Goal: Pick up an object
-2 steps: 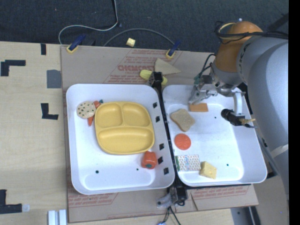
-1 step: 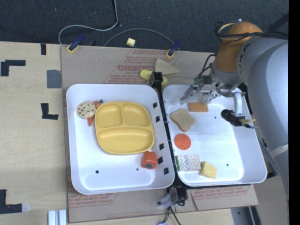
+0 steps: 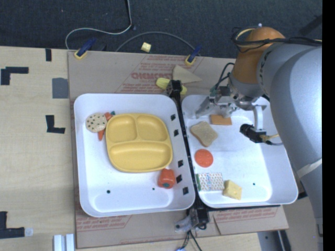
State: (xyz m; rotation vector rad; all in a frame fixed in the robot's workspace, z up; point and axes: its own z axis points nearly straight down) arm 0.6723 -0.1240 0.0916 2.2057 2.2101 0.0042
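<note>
Orange block point(image 3: 220, 120) lies flat in the right bin point(image 3: 272, 190), just below my gripper point(image 3: 222, 106), its long axis running left-right. Gripper posture cannot be told. Bread slice point(image 3: 204, 134) lies further down-left of my gripper.

yellow tray point(image 3: 138, 143), orange-red disc point(image 3: 204, 158), speckled cookie point(image 3: 96, 122), white bins point(image 3: 89, 192)

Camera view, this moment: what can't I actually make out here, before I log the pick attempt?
- Gripper: the finger state is too small and cluttered by wrist hardware to read in the camera view.
- Orange block: its near edge sits under the gripper, so contact cannot be told.
- Right bin: its far right side is covered by the grey arm.
- Small printed packet: the print is too small to read.
</note>
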